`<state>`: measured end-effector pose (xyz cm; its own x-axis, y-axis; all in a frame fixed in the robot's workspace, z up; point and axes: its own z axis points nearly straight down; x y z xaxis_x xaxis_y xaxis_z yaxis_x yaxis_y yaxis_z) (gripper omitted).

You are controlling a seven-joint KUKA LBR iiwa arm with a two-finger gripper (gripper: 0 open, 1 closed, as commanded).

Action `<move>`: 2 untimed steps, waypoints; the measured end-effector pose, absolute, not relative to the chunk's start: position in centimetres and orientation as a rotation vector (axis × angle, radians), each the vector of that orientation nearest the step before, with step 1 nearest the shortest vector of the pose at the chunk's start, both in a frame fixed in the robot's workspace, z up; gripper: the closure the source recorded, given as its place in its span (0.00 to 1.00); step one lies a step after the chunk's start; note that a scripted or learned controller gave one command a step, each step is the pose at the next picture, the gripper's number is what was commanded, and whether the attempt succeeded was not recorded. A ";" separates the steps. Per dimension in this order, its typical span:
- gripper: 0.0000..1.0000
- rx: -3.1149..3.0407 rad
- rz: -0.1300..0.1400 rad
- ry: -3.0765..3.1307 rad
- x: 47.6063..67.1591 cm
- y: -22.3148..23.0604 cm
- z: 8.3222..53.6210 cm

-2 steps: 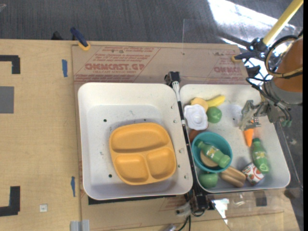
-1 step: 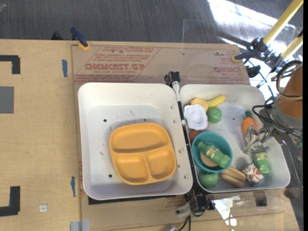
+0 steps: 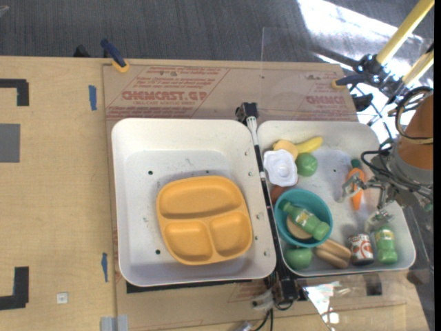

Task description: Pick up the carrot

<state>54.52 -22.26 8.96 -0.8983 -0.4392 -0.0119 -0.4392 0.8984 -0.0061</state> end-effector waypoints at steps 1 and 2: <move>0.00 -0.176 -0.002 3.123 60.9 -22.2 8.8; 1.00 -0.176 -0.010 3.107 61.4 -22.2 10.4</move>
